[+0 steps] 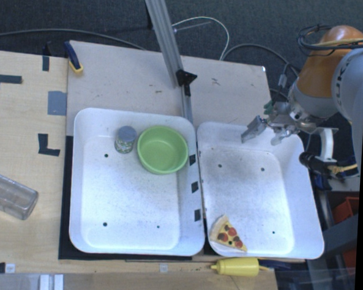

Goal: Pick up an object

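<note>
Pincer (pixel 265 132) spread, holding nothing, over right bin's (pixel 301 197) far edge, pizza slice (pixel 227 233) well apart at near-left corner

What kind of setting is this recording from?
Most likely a robotics lab bench set up for grasping trials: two white bins side by side, toy props such as a pizza slice and green bowl, loose cables, and the arm's end effector above the right bin.

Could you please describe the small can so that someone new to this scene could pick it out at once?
Start at the left bin of the two white bins. Near its far edge sits a green bowl, and the can stands against the bowl's left side. It is the small grey-lidded cylinder, much narrower than the bowl.
</note>
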Available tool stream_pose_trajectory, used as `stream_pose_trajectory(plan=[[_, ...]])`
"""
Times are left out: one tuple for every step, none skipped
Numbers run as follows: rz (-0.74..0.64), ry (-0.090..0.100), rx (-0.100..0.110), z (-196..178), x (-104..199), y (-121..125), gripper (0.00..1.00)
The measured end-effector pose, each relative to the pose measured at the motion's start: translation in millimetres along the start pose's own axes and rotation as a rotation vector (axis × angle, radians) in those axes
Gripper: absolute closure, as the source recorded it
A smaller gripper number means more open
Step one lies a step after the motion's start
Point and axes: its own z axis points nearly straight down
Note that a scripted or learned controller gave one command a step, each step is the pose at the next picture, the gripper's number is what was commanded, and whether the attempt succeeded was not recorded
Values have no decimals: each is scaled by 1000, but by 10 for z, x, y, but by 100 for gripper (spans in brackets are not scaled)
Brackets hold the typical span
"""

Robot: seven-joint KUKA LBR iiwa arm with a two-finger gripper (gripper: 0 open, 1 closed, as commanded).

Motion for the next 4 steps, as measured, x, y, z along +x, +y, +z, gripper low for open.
stream_pose_trajectory(plan=[[0, -1, 0, 0, -1, 0, 0], [1, 0, 6, 560, 31, -111, 0], [0, -2, 2, 1089, 40, -116, 0], [-1, 0, 1, 967, 48, -111, 100]])
